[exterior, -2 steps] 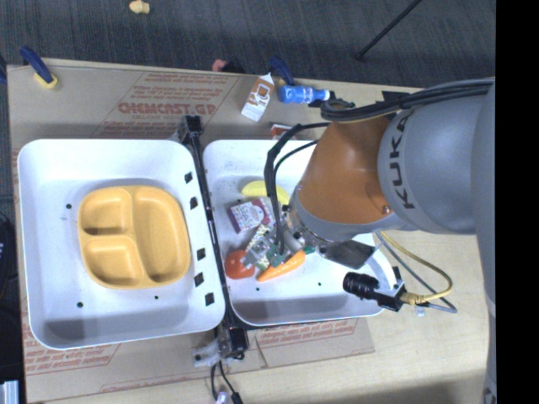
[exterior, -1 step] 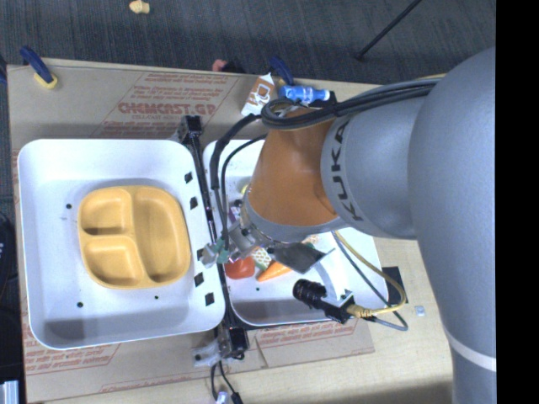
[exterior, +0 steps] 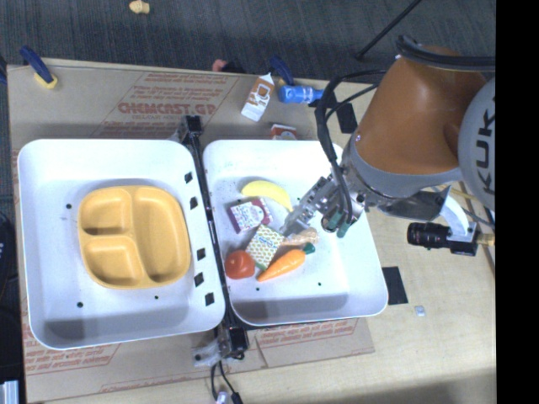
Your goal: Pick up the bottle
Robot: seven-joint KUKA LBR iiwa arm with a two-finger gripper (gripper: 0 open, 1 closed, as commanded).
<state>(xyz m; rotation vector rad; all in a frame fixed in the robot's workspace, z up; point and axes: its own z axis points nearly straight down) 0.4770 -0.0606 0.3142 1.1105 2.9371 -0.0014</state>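
Arm (exterior: 421,116) above tan, green-capped bottle (exterior: 300,240)

We look down at a slant from one fixed camera above the desk (exterior: 438,326); both white bins (exterior: 50,175) fill mid-frame, the arm (exterior: 421,116) entering from 3 o'clock.

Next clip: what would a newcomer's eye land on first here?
The grey-and-orange arm looms over the right bin, its gripper low above a heap of toy food: banana, carrot, tomato. The left bin bears a yellow divided tray.
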